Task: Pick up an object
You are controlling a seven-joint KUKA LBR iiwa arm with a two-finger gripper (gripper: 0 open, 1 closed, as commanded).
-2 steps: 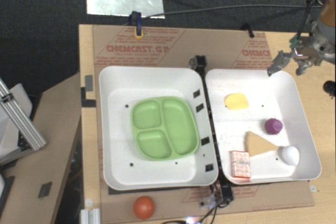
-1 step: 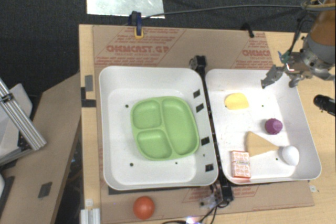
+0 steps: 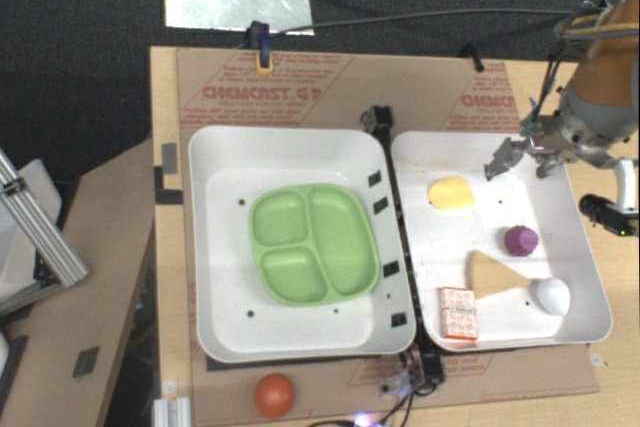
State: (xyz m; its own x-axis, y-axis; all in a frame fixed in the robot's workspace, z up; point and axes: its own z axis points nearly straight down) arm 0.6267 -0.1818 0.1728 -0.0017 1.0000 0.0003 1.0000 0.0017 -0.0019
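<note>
Arm enters from right, gripper [image 3: 520,155] above far-right corner of right bin [image 3: 590,265]. Fingers spread, nothing btwn them.

Right bin contents: yellow lemon-like obj [image 3: 450,192] near far-left area, just beside gripper but apart; purple round obj [image 3: 520,239] mid-right; tan wedge [image 3: 495,276] toward near edge, white egg-shaped obj [image 3: 549,295] touching its right end; small red/white box [image 3: 458,313] at near-left corner.

Left bin [image 3: 215,215]: green 3-compartment tray [image 3: 314,243] in centre.

Orange ball [image 3: 274,395] on worktop [image 3: 120,245] outside bins, at near edge.
</note>
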